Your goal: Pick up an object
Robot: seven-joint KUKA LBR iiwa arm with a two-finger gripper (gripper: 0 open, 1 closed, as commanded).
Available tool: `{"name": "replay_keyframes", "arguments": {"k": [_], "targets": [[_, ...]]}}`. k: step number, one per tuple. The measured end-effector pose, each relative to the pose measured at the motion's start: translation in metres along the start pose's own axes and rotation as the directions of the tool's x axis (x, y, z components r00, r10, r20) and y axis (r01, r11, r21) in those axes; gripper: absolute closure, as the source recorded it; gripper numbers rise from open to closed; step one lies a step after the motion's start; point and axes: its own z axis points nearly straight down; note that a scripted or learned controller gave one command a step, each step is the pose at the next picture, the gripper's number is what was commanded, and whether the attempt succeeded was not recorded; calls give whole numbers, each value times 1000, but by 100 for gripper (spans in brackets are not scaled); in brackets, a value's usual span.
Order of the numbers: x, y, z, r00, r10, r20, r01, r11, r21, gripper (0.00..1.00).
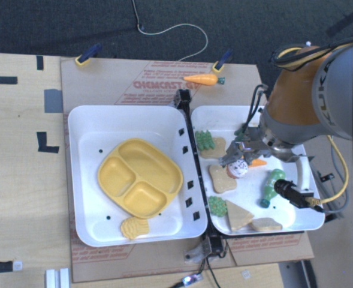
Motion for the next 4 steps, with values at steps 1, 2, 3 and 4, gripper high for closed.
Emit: {"name": "replay_keyframes", "arguments": {"k": [1, 2, 3, 4], "targets": [[57, -4, 6, 1000, 0, 0, 0, 1000, 1, 100], [85, -17, -4, 1000, 2, 0, -2, 1000, 1, 100], [85, -9, -17, 1000, 5, 1, -5, 1000, -1, 100], [83, -7, 4, 1000, 6, 3, -6, 1000, 2, 100]]}}
